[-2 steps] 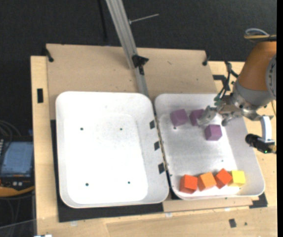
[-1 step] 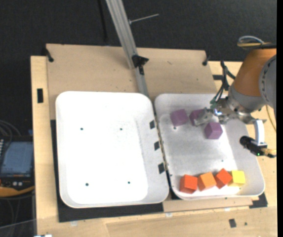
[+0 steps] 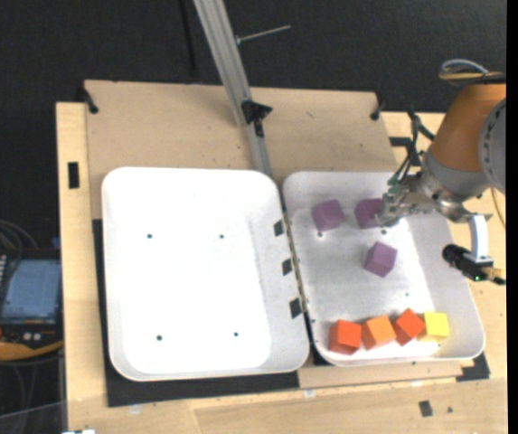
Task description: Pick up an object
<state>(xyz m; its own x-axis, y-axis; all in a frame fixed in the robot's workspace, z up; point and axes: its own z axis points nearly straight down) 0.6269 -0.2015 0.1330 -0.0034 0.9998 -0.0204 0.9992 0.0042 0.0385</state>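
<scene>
Fingers (image 3: 390, 208) of mine hang low in the right bin (image 3: 448, 242), just beside the purple cube (image 3: 368, 212) at its far side; whether they stand wide or narrow I cannot tell, they are too small and blurred. Another purple cube (image 3: 328, 214) lies beyond it, a third (image 3: 380, 259) nearer me. I should centre over the closest cube, straddle it squarely, then close.

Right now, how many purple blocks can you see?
3, all in the right bin: one near its top left, one beside the gripper, one in the middle.
</scene>
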